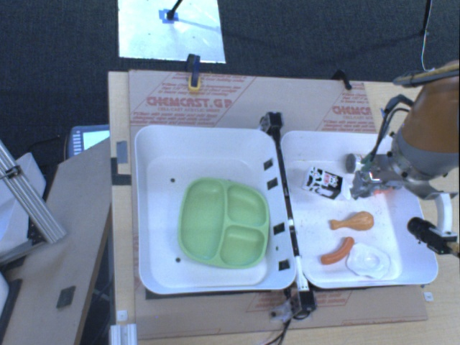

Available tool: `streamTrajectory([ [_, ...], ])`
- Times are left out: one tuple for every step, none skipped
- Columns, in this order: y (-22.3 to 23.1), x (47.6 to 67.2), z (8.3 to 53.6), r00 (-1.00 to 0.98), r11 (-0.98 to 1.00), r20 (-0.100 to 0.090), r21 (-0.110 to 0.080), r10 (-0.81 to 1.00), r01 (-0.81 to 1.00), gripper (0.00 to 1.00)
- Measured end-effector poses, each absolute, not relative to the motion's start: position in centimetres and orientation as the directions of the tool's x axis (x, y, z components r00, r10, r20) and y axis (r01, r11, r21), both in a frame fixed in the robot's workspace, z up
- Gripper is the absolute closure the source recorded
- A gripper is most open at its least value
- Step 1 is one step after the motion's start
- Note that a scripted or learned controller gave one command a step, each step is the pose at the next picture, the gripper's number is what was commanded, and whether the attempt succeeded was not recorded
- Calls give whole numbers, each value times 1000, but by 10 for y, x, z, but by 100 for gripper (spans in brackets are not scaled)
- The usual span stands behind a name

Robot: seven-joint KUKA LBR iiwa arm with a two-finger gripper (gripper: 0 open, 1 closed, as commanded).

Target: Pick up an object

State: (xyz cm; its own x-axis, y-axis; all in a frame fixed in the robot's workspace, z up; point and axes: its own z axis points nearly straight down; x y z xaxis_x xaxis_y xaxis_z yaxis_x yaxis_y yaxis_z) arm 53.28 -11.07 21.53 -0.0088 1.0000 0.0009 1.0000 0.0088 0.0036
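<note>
Two shallow white bins side by side on tabletop point(122, 192), over clear sheet printed with red lettering. Left bin point(154, 164): holds green divided plate point(223, 223), three compartments, lying flat near centre. Right bin point(413, 261): holds four small things. Black-and-white patterned toy point(323, 182), cow-like print, toward upper left of that bin. Orange drumstick-shaped toy point(353, 222) lower, about mid-bin, thick end pointing right. Orange sausage-shaped toy point(336, 251) just below drumstick, lying at a slant. White fried-egg-shaped toy point(368, 261) touching or just beside sausage's right end, near front wall. Grey arm with orange band point(431, 117) reaching in from right, over upper right part of right bin. Gripper point(363, 182) low over bin floor, just right of patterned toy, apart from it, above drumstick. Fingers blurred and partly hidden by wrist hardware; cannot tell how far open, nothing seen clamped between them. Black divider strip point(282, 200) running between bins. Yellow clamp point(194, 83) at far edge of sheet. Pale square panel point(171, 20) on dark floor beyond.
</note>
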Motion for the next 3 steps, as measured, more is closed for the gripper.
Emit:
streamTrajectory([
  [-63, 536, 217, -10, 10, 2, 2, 1000, 1000, 100],
  [-10, 553, 209, -10, 10, 2, 2, 1000, 1000, 100],
  [42, 565, 225, -10, 10, 3, 3, 1000, 1000, 100],
])
